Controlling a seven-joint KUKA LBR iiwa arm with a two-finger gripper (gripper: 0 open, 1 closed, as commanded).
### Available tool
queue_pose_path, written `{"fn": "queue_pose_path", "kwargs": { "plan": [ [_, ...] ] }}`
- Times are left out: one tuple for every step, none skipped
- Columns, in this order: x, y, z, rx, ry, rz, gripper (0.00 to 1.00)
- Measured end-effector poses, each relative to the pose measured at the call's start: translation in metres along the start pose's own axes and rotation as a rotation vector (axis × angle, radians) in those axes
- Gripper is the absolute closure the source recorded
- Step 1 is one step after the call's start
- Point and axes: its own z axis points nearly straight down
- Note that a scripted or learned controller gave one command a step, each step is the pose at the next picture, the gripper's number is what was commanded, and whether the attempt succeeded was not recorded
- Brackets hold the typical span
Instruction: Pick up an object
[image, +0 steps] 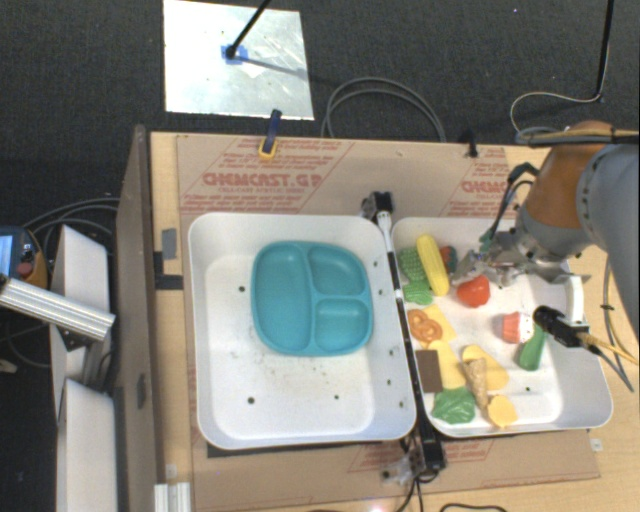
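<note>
The hand (478, 262) is hovering right over the tomato (474, 291) at 12 o'clock in the right bin (590, 400), grip state's anyone's guess, so it's probably lining up and needing a straight drop next.

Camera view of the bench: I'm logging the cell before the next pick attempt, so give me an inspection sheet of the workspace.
Surface: two shallow white plastic bins side by side on brown cardboard.
Job's things: toy foods in the right bin, including a yellow corn cob and a red tomato.
Clutter: teal divided plastic plate in the left bin.
End effector: low over the tomato.
Cables: grey loops behind the bench.
Surroundings: dark floor, reflective sheet.
</note>
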Motion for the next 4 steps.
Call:
{"fn": "queue_pose_path", "kwargs": {
  "plan": [
    [0.051,-0.020,-0.001,0.003,-0.006,0.010,0.00],
    [0.058,0.017,0.001,0.024,-0.012,0.001,0.00],
    [0.073,0.037,0.002,0.032,0.007,-0.004,0.00],
    [0.073,0.037,-0.008,0.031,0.006,-0.006,1.00]
  ]
}}
